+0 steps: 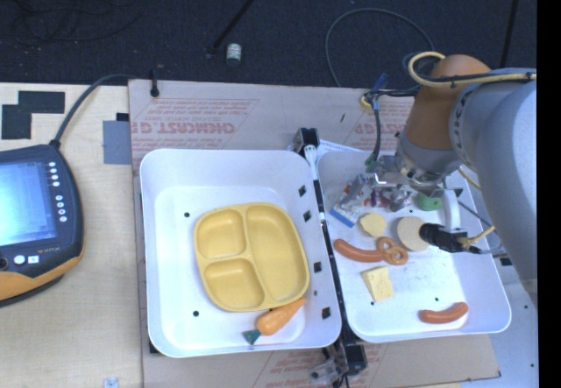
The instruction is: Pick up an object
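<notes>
**Spotter:** While you hang there, take me across the bench, left to right.

**Me:** Left bin (166, 176) first: the yellow divided plate (252, 255), with a toy carrot (279, 318) just beside its lower edge. Nothing for me there right now. Right bin (491, 312): a long sausage (358, 250) touching a small orange ring (392, 250), a pale round piece (372, 224), a yellow cheese wedge (379, 283), a tan disc (411, 233), and a second sausage (443, 314) well apart near the front.

**Spotter:** And the pincer?

**Me:** My gripper (386, 189) is down at the back of that bin, over a jumble of small bits (358, 194). Whether it's open or has hold of anything, I can't tell; my own wrist covers it.

**Spotter:** The risk?

**Me:** Crowding, I'd judge. Those pieces lie close, so a close-up could pinch two, or nudge one away and come up bare. Round, slick toys may squirt out, too.
</notes>
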Tool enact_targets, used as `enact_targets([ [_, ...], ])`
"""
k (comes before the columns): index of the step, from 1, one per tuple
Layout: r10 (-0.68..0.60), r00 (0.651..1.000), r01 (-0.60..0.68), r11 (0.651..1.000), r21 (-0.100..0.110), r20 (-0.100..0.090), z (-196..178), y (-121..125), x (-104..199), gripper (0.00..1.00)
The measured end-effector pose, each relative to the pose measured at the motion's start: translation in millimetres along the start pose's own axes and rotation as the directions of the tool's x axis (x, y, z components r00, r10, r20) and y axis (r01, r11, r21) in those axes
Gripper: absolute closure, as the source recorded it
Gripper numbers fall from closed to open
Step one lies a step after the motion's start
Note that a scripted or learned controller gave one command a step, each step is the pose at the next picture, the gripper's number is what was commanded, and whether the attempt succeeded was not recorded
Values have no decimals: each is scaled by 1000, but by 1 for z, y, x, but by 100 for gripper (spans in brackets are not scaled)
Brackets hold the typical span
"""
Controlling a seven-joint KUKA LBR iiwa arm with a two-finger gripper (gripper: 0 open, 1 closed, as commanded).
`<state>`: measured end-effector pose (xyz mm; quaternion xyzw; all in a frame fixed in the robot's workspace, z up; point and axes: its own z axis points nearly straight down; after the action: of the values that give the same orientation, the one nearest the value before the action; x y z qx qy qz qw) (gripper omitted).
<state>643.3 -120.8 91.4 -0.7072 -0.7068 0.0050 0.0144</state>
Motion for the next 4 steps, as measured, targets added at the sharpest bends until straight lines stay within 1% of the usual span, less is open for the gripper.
enact_targets([
  [1,-4,1000,4,1000,-26,5,-2,3,-17,0],
  [2,0,1000,1,999,-42,16,-1,-53,28,0],
  [3,1,1000,0,1000,-30,15,-48,-36,-7,0],
  [4,0,1000,0,1000,-22,11,9,-91,10,0],
])
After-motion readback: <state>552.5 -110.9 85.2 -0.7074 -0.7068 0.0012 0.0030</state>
